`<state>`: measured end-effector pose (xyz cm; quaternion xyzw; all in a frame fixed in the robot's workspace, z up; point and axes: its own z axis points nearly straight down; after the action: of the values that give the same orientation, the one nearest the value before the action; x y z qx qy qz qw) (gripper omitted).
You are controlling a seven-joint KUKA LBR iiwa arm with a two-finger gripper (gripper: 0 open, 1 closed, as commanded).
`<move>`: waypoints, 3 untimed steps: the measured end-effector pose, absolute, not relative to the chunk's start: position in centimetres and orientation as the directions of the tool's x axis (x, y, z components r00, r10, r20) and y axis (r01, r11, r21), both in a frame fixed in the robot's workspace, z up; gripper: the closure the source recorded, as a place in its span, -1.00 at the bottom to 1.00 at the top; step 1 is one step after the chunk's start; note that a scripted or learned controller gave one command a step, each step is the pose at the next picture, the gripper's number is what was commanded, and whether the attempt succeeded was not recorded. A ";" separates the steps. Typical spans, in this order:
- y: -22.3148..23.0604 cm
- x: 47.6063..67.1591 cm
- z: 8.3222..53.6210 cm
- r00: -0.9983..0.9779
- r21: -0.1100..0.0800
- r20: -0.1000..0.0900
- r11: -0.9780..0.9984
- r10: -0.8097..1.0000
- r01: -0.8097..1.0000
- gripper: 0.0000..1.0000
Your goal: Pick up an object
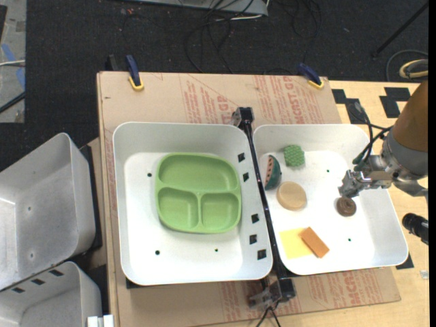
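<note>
I see my gripper [352, 189] at the frame's right, just above the brown disc [347, 207]; whether its fingers are apart I cannot tell.

KUKA arm, grey with an orange band

The arm [412, 138] is a chunky rounded orange section over a grey ring, then a small metallic hand [351, 189] that's all dark blocky bits, with a black cable looping along the wrist.

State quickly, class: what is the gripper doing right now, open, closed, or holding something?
Gripper: cannot be told; it sits just above the brown disc in the right bin.
</note>
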<state>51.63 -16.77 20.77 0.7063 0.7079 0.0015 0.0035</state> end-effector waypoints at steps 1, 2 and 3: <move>-16.8 51.8 22.6 -0.003 0.004 -0.002 0.003 1.000 1.000 1.00; -11.3 52.5 23.4 -0.008 0.003 0.001 0.008 1.000 1.000 1.00; -6.6 51.5 23.3 -0.008 -0.002 0.002 0.008 1.000 1.000 1.00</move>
<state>51.50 -6.58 23.28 0.7044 0.7098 0.0001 -0.0014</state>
